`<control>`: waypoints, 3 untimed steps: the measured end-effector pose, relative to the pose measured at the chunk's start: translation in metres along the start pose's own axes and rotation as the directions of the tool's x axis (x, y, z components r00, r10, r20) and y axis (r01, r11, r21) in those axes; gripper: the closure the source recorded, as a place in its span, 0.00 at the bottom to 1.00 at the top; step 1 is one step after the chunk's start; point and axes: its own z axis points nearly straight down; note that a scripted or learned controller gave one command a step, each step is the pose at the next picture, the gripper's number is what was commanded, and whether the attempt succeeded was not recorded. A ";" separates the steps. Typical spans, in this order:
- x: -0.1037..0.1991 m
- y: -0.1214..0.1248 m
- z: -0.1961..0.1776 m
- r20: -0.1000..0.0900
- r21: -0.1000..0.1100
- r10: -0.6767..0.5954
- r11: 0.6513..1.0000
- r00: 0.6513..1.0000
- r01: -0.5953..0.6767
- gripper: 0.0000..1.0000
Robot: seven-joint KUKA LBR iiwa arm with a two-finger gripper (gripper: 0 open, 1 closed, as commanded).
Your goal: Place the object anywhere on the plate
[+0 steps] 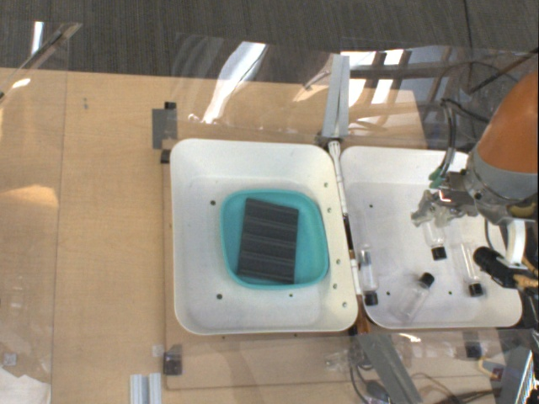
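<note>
You are looking at a task that reads as done or very nearly so: the object, a dark ribbed block [269, 241], lies flat inside the teal plate [316, 251], so what remains, in my judgement, is only for the arm to stay clear and not disturb it. Start with the tabletop [84, 225], a pale wooden surface carrying two shallow white bins side by side. The left bin [194, 293] holds the teal plate, which sits roughly in its middle, and the block rests on the plate, tilted slightly from the bin's edges and well within the rim. The right bin [379, 183] holds the loose small things: several clear tubes with dark caps [427, 281] scattered across its floor, apart from one another. The grey arm with its orange band [514, 133] reaches over the right bin, and its gripper [438, 209] hangs above that bin's floor, well apart from the plate. Whether the jaws are apart or together you cannot tell here; nothing is plainly seen between them.
</note>
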 end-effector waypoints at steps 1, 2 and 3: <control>0.000 0.000 0.000 0.000 0.000 0.000 1.000 1.000 0.000 0.00; -0.049 -0.043 0.062 0.001 0.003 -0.027 1.000 1.000 0.027 0.00; -0.064 -0.047 0.097 -0.002 -0.003 -0.094 0.996 0.996 0.094 0.00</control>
